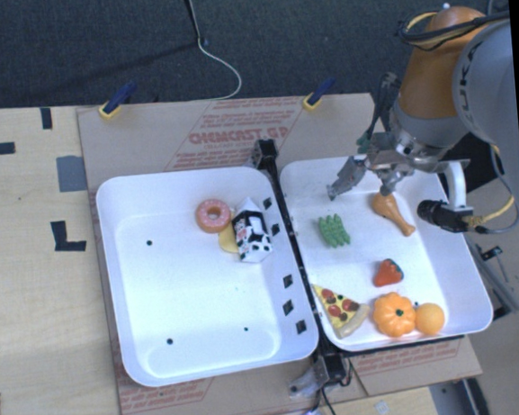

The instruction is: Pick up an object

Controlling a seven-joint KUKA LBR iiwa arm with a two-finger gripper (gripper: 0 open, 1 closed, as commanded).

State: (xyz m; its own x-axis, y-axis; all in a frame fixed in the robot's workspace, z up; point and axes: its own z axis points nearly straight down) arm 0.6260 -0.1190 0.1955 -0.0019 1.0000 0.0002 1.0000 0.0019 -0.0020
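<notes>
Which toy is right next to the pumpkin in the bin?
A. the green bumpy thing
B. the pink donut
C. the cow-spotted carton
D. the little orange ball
D. The little orange ball sits touching the pumpkin in the near corner of the right bin, while the pink donut and the cow-spotted carton lie in the left bin.
</notes>
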